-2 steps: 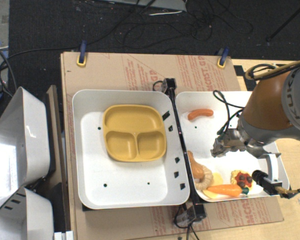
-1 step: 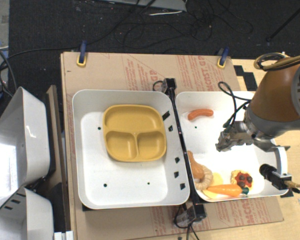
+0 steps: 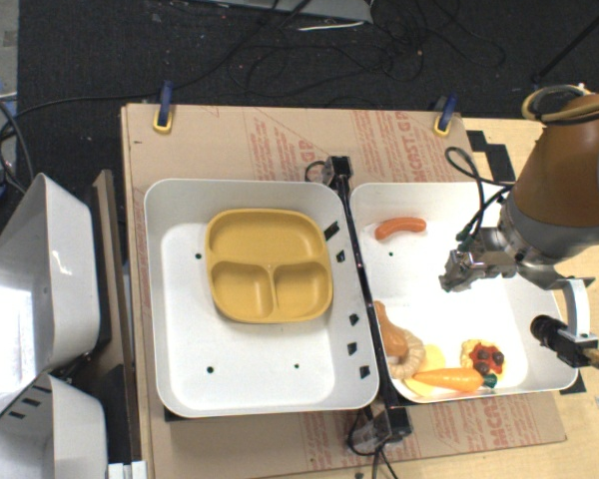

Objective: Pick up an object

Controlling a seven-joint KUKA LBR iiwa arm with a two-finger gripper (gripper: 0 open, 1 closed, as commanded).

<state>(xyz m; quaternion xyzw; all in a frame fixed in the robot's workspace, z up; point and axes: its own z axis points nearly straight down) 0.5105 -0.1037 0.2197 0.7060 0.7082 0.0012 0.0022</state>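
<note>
Over the right bin: our hand [image 3: 457,273] hangs; we cannot tell its grip.
Hot dog [image 3: 399,228]: up and left of our hand, apart.
Carrot [image 3: 447,377]: below our hand.

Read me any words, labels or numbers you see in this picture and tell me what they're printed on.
Red print on the brown board under the bins: several lines, mirrored or upside down and too blurred to quote with confidence.
Red print on the board's front strip: also too blurred to read.
Yellow plate, white bins, toy food and gripper: no readable text.
</note>
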